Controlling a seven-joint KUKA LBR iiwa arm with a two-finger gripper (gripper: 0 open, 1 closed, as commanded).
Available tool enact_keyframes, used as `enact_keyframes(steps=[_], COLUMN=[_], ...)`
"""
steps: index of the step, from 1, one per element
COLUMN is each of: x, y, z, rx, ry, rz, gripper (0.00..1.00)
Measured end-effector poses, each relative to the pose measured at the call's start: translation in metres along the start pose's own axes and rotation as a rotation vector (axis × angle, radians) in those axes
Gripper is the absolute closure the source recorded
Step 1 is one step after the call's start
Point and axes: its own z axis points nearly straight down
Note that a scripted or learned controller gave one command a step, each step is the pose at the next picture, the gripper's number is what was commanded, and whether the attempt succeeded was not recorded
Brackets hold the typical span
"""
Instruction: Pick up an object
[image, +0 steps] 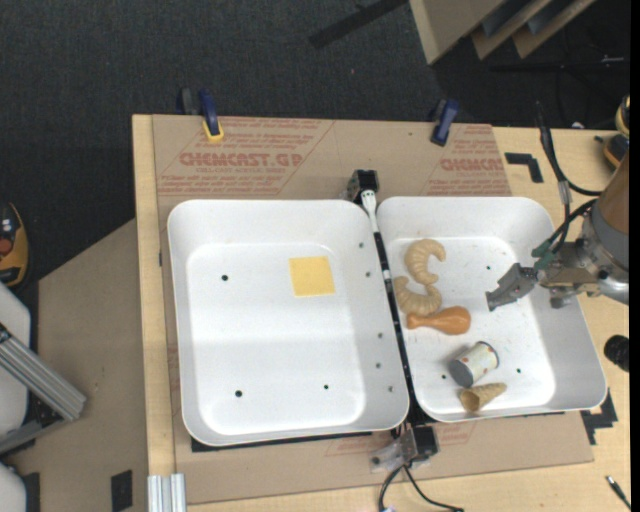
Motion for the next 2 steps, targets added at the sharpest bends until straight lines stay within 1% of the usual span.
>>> enact_keyframes(steps=[1,2], x=[0.030,0.027], y=[-0.006,-0.003], z=[0.171,0.152], rx=[0.010,-0.005], ry=[0.003,-0.002], rz=[-0.001,0.003], gripper=[0.00,1.00])
